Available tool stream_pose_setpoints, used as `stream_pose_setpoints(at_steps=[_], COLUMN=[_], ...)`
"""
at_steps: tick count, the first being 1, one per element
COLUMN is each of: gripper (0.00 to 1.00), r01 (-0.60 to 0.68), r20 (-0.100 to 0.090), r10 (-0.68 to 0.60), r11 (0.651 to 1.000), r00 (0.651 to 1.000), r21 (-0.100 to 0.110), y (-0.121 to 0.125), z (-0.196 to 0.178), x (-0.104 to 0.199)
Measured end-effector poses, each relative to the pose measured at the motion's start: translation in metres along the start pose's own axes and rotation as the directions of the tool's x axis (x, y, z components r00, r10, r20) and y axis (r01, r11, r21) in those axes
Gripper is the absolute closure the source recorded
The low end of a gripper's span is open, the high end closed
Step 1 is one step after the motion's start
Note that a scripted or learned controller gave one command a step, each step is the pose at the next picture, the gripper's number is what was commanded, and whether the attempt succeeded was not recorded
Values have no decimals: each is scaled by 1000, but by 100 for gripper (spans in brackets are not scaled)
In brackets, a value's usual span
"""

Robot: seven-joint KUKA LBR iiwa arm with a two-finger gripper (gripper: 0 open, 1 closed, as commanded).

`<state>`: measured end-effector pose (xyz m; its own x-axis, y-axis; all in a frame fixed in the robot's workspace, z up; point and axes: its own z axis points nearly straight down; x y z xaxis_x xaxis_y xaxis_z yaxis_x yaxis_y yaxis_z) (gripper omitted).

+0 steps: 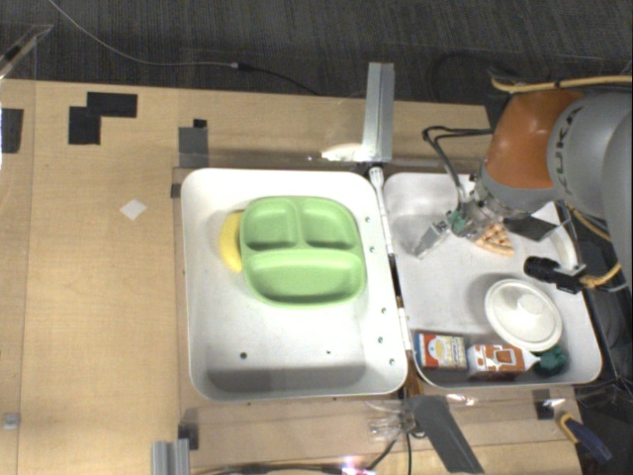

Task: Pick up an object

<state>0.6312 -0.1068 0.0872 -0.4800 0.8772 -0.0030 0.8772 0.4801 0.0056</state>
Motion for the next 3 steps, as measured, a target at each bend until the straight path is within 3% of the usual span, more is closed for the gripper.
stream_pose_setpoints(at_steps=[1, 2, 3], gripper=[0, 0, 0], r01=[54, -108, -376], r20=[1, 2, 1], r10=[-54, 108, 376], r11=[999, 994, 927], r00=[999, 994, 927], r21=[-2, 0, 2], y=[1, 1, -51], z=[-100, -86, -39], x=[52, -34, -57])
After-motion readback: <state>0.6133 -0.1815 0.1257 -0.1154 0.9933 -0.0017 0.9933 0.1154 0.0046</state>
